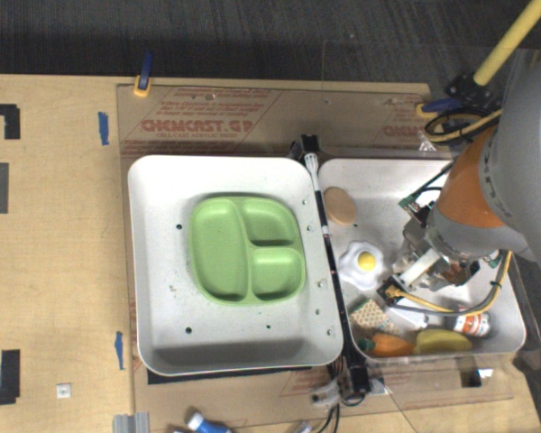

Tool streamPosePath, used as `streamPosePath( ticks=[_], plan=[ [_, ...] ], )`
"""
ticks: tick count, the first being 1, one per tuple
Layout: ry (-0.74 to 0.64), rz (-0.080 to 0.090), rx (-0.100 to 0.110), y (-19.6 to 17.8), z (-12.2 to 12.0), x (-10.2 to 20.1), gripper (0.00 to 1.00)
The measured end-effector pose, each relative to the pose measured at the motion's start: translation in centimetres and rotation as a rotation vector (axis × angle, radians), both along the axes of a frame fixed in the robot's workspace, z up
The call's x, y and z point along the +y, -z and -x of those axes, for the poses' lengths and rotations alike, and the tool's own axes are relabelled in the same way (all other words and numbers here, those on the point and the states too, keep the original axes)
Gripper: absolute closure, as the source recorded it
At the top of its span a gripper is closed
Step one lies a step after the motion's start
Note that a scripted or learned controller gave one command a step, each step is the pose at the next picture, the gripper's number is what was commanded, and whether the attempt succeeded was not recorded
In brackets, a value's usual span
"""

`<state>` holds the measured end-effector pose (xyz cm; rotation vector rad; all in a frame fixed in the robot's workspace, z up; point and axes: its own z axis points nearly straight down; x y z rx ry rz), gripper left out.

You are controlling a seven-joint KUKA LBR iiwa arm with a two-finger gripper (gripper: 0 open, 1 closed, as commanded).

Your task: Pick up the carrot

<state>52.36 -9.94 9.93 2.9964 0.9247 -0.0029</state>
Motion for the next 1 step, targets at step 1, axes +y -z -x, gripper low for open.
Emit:
streamPosePath(
  ticks=[1],
  plan=[
    [0.001,0.0,0.001,0.04,0.02,0.01,0.0]
  ],
)
